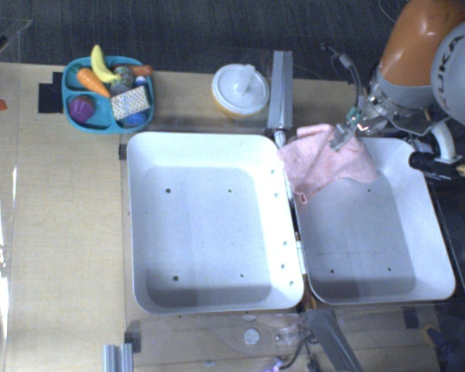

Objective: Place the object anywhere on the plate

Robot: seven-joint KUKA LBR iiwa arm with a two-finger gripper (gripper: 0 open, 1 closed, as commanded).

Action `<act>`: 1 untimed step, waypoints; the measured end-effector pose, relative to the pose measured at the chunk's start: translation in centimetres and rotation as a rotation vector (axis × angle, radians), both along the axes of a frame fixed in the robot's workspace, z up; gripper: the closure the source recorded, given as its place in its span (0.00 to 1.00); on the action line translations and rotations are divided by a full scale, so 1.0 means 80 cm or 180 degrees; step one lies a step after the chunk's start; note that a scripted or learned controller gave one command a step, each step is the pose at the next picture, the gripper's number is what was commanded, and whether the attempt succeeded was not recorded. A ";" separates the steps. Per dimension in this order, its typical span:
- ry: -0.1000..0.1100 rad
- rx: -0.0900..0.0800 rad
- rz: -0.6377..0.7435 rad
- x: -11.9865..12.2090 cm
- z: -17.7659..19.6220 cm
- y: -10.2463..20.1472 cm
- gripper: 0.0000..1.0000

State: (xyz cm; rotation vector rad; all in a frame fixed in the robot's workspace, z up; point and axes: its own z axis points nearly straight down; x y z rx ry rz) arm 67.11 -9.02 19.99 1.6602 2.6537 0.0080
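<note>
Claw pinches pink cloth above right bin's far-left corner.

Colours shown: my arm is grey with an orange band above the wrist. A pale pink cloth hangs beneath my end effector. Both bins, left and right, are white with small dark dots on the floor. The surface is light tan wood. A blue divided tray carries a yellow banana, an orange carrot and a purple piece. The lidded bowl is white over yellow.
</note>
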 end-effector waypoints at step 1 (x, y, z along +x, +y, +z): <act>-0.0002 0.0001 0.0019 0.003 0.034 0.002 1.00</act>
